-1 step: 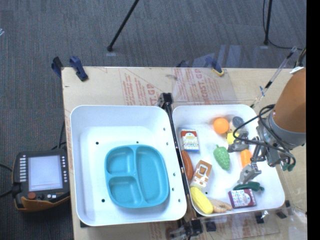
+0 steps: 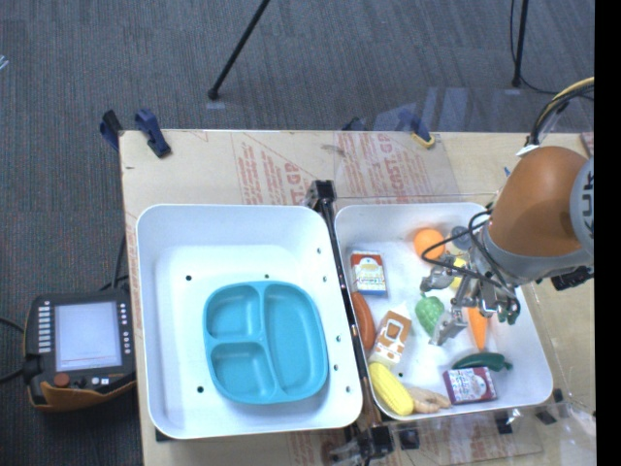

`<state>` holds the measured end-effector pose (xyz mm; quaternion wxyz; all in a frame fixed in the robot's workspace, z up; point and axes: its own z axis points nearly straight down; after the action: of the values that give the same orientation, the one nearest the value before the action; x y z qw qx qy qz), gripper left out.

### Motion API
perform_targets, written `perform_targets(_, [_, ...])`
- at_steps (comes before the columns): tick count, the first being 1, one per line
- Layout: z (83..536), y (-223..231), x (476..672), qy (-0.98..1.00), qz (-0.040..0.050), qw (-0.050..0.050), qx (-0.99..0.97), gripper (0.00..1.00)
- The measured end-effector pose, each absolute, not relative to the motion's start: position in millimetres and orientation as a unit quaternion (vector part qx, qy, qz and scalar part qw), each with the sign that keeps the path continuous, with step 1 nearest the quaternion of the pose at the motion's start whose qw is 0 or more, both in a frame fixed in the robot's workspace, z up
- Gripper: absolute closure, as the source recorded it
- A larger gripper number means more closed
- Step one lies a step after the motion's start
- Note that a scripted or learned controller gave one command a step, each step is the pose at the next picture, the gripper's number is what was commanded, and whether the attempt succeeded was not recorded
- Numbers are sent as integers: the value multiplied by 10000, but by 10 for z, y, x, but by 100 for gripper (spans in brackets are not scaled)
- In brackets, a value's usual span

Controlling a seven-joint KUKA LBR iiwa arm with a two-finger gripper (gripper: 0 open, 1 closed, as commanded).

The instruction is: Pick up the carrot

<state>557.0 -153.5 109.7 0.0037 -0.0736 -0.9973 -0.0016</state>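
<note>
The carrot point(image 2: 478, 330) is a small orange cone lying in the right bin point(image 2: 514, 260), toward its right side, with its upper end hidden under the wrist. My gripper point(image 2: 444, 307) hangs low over the bin just left of the carrot. Its fingers stand open, one fingertip point(image 2: 435, 282) further back and the other nearer the front, with nothing gripped between them. A green vegetable point(image 2: 428, 315) sits just left of the gap between the fingers. The carrot lies outside the fingers, on their right.
The right bin also holds an orange fruit point(image 2: 428, 242), a red-and-white box point(image 2: 369, 272), a sausage point(image 2: 363, 320), a small carton point(image 2: 392, 336), a yellow corn cob point(image 2: 390, 388), a red packet point(image 2: 470, 384) and a dark green vegetable point(image 2: 482, 362). A blue divided plate point(image 2: 264, 341) lies in the left bin point(image 2: 165, 250).
</note>
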Motion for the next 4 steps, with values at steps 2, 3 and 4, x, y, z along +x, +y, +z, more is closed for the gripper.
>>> perform_targets(2, [876, -1832, 5499, -9883, -8, -8, -1527, 0])
perform_targets(3, [973, -1804, 5514, -9889, -10, -10, -1489, 100])
perform_targets(4, [1824, -796, 4780, -9773, -17, -12, -2118, 100])
